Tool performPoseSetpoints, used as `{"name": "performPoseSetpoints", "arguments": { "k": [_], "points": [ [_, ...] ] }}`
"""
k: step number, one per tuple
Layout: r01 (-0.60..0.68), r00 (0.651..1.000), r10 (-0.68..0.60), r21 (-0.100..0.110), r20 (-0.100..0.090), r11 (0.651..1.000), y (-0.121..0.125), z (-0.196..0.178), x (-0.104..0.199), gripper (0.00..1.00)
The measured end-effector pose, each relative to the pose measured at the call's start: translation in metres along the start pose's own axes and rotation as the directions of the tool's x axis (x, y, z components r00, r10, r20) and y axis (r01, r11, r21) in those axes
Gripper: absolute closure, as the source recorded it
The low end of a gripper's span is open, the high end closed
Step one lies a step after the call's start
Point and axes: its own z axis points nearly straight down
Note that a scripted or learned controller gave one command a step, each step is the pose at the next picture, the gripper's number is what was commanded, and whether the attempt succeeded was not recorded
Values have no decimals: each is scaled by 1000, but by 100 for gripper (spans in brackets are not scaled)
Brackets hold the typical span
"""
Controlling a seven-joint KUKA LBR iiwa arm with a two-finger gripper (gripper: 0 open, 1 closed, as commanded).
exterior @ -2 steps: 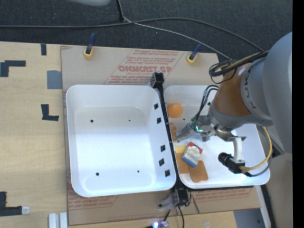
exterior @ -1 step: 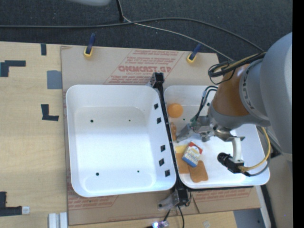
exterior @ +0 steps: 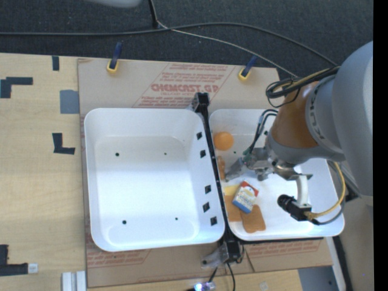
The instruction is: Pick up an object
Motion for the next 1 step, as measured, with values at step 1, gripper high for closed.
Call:
{"name": "performPoseSetpoints", "arguments": {
  "k": [1],
  "points": [
    [-1,1000,1,-3,3,1000,-1,0,3,0]
  ]
}}
